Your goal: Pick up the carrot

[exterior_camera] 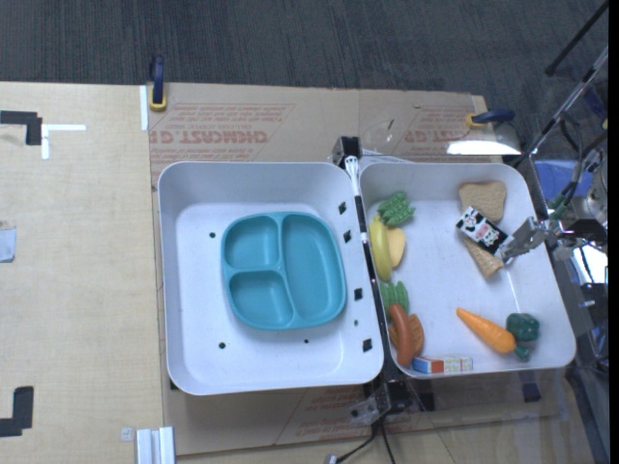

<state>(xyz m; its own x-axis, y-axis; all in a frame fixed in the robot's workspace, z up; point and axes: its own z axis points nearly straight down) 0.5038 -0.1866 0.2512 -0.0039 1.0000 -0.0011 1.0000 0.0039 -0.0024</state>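
An orange carrot [486,330] lies in the right bin [440,288] near its front right corner, pointing left, with a dark green leafy top [523,333] at its right end. A second orange-red, carrot-like piece [407,333] with green leaves lies along the same bin's left wall. My gripper [519,240] reaches in over the right rim, above and behind the carrot and clear of it. It hovers next to a black-and-white carton [481,229] and holds nothing that I can see.
The right bin also holds a bread slice [483,199], a tan wafer [486,259], a yellow fruit [388,247], a green leafy piece [395,209] and a small white box [443,363]. The left bin [193,346] holds a blue divided plate [283,271].
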